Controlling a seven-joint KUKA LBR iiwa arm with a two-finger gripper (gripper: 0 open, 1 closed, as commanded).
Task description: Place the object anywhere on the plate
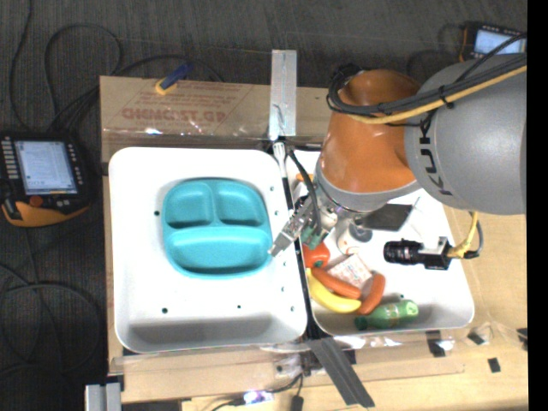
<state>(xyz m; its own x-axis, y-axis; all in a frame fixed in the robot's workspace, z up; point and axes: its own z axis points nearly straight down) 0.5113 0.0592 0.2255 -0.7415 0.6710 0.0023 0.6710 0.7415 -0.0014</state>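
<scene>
While the teal plate (214, 251) lies well to the left of the gripper (291, 229), it sits bare in the left bin (137, 255). It is a rounded tray with two small compartments at the far side and one wide one at the near side. The gripper hangs over the divider between the two bins, just past the plate's right rim, and nothing can be seen in its grasp. Whether it is open or closed cannot be told from this angle.

Just to the gripper's lower right, in the right bin (449, 294), lies a small red piece (316, 254), the nearest loose thing to it. Beyond that sits a white packet (351, 271), with a yellow banana (330, 298) below and an orange sausage-shaped item (373, 289) leaning against it. Farthest to the lower right lies a green bottle (390, 312) on its side. Which of these is meant for the plate cannot be told — none touches it.
</scene>
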